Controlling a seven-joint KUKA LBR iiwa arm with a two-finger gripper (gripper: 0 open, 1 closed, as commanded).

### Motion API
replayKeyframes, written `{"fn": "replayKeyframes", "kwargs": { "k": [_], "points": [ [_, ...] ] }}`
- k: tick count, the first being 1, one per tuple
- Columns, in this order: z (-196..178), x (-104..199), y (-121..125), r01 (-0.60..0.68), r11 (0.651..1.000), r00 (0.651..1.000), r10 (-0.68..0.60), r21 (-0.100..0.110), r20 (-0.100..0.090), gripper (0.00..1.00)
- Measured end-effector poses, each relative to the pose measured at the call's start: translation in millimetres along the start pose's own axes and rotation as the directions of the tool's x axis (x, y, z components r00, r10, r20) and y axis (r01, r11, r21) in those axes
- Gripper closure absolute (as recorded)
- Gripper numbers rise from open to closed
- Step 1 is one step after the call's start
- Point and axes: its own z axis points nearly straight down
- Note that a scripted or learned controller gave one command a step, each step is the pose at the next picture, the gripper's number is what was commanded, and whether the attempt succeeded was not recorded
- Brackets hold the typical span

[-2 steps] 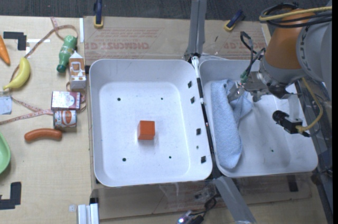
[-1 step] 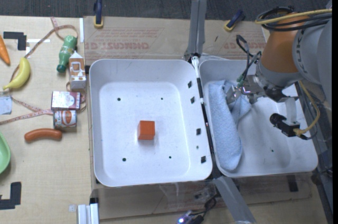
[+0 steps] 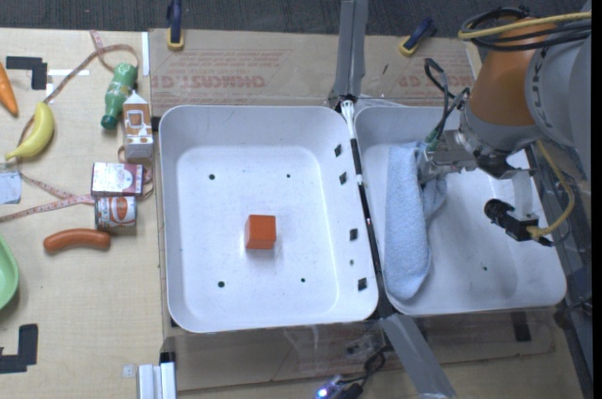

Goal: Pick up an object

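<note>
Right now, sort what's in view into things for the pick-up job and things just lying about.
For the job: small orange cube in the left white bin; light blue cloth in the right white bin; gripper at the cloth.

Lying about: yellow banana, green bottle, red sausage, small cartons.

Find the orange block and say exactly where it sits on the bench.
The orange block lies on the floor of the left bin, near its middle, well apart from the light blue cloth in the right bin.
</note>
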Motion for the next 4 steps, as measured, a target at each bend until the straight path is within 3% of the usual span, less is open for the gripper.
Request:
{"fn": "replayKeyframes", "kwargs": {
  "k": [1,2,3,4],
  "points": [
    [-0.1,-0.1,0.1,0.0,1.0,1.0,0.0,0.0,0.0,0.0],
    [9.6,6.0,12.9,0.135,0.991,0.991,-0.135,-0.001,0.001,0.0],
    [9.7,-3.7,-13.5,0.129,0.992,0.992,-0.129,0.001,0.0,0.0],
    [10.1,-20.1,-41.8,0.24,0.971,0.971,-0.24,0.001,-0.001,0.0]
  ]
}}
